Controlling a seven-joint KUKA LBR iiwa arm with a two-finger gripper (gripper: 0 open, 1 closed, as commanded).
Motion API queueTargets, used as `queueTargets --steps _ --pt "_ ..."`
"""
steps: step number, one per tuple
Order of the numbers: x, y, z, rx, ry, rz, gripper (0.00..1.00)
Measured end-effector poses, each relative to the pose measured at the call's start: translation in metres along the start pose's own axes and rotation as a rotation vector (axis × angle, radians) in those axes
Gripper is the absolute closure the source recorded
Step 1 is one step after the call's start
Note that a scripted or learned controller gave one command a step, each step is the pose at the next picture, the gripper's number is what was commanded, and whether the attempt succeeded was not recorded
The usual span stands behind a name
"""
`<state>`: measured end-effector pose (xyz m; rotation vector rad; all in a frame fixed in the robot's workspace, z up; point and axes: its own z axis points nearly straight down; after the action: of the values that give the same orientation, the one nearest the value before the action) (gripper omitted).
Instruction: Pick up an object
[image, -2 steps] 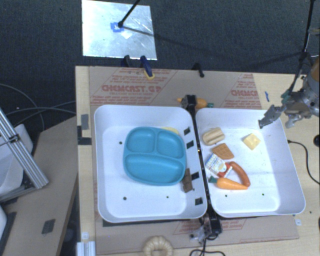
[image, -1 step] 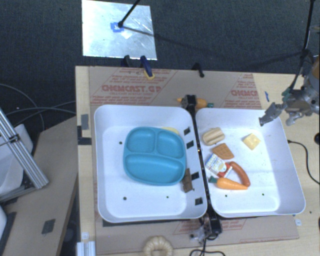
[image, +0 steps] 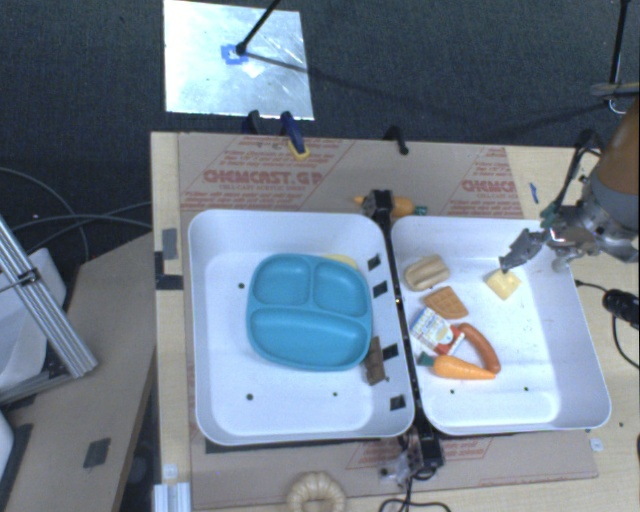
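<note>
My gripper (image: 522, 252) hung over the right bin (image: 570, 330), near its far right part, reaching in from the right. Fingers looked spread a little, nothing between them. Tips sat just above and beside the pale yellow block (image: 503, 284), maybe grazing its upper corner; contact was too close to call.

That block was my likeliest target: a small cheese-like cube, lying alone on bare bin floor, well apart from the rest. I judged it light, stiff plastic or foam, smooth-sided, so it might squirt out under a skewed pinch. Best hold: straddle two opposite flat faces, come straight down, close at mid-height.

Other candidates in the same bin: bread roll (image: 425, 270), tan wedge (image: 446, 302), printed packet (image: 431, 328), red sausage (image: 478, 345), carrot (image: 464, 369). Packet, sausage and carrot touched or overlapped, a messy grab. Sausage and carrot are rounded and probably slick, so they should be taken across the narrow width. The roll looked easy but wider.

The left bin (image: 225, 300) held a blue divided plate (image: 310, 310), too broad and flat for my fingers, plus a small brown item (image: 375, 366) at the plate's near-right edge.

Nothing lifted yet.
</note>
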<state>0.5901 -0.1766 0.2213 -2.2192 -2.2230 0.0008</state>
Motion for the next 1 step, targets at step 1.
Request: queueTargets --steps 1 --pt "-0.0026 -0.0013 0.0625 0.002 0.001 0.001 0.0"
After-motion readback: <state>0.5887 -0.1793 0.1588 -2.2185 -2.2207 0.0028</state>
